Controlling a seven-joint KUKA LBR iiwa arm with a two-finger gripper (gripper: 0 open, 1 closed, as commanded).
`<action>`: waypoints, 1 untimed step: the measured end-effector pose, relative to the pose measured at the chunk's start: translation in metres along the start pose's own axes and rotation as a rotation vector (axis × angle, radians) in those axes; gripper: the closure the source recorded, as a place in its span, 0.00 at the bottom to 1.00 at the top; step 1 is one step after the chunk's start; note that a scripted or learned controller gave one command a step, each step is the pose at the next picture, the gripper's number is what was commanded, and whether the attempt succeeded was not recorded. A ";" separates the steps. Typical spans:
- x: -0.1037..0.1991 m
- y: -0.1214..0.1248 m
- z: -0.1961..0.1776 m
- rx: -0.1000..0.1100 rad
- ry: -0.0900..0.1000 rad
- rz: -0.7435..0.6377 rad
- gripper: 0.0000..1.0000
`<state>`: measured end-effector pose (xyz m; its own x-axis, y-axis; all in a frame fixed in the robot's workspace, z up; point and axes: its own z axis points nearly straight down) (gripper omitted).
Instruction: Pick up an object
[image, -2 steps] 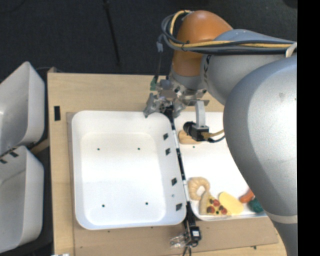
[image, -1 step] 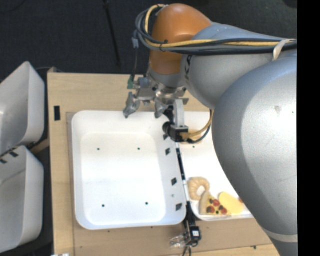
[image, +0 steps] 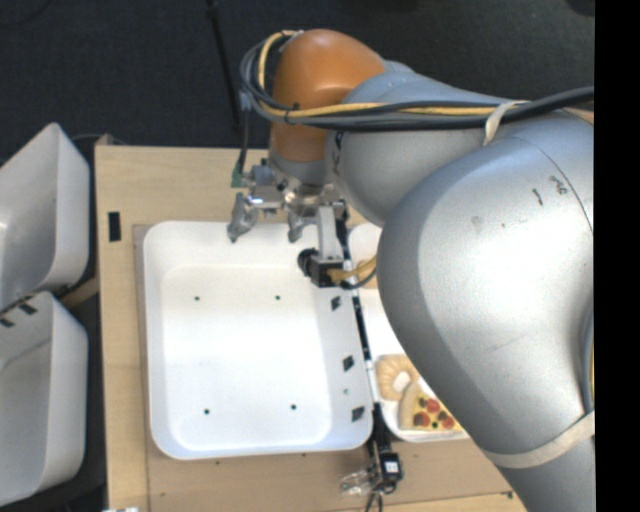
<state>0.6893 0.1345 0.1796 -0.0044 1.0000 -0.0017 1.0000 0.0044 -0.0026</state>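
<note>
My gripper (image: 268, 225) hangs over the far rim of the left white bin (image: 160, 330), below the orange band of the arm. Its two fingers (image: 240, 222) stand apart, so it is open, and nothing shows between them. In the right bin (image: 392, 425), near its front corner, lie a tan piece (image: 392, 375) and a pale object with red spots (image: 428, 410). The big grey arm covers most of that bin and whatever else lies in it.
A black cable and clips (image: 350, 330) run along the divide between the two bins. White housings (image: 40, 300) stand off the bench's left edge. A small metal fitting (image: 372, 478) sits at the bench's front edge.
</note>
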 end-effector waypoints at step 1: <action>-0.031 -0.001 0.081 0.011 0.005 0.006 0.00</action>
<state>0.6878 0.1036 0.0992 0.0021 1.0000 0.0033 0.9999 -0.0020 -0.0133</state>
